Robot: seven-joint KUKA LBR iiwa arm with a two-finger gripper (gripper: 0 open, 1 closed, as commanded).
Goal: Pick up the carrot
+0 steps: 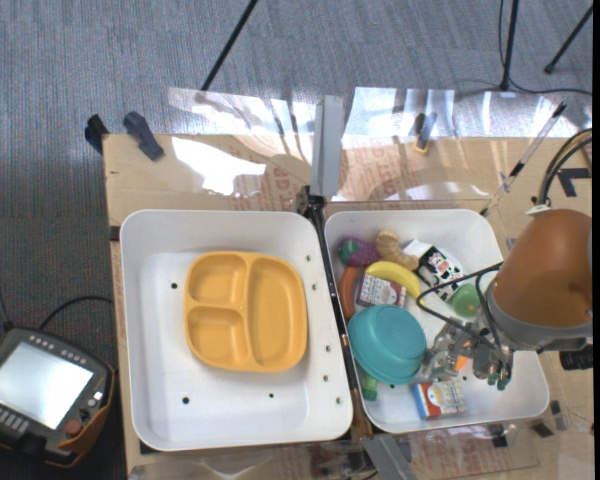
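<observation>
Open room is being offered mainly by the left bin (150, 268), where a yellow divided plate (246, 310) is lying alone, while the right bin (480, 226) is being crowded from wall to wall. Printing is being shown on a red-labelled packet (381, 290) and two small cartons (438, 265) (440, 398), but none can be read. The carrot (348, 293) is being kept against the right bin's left wall, beside a teal bowl (387, 343), well apart from the gripper (470, 360) hanging over the bin's right side; whether it is open or closed cannot be told.
</observation>
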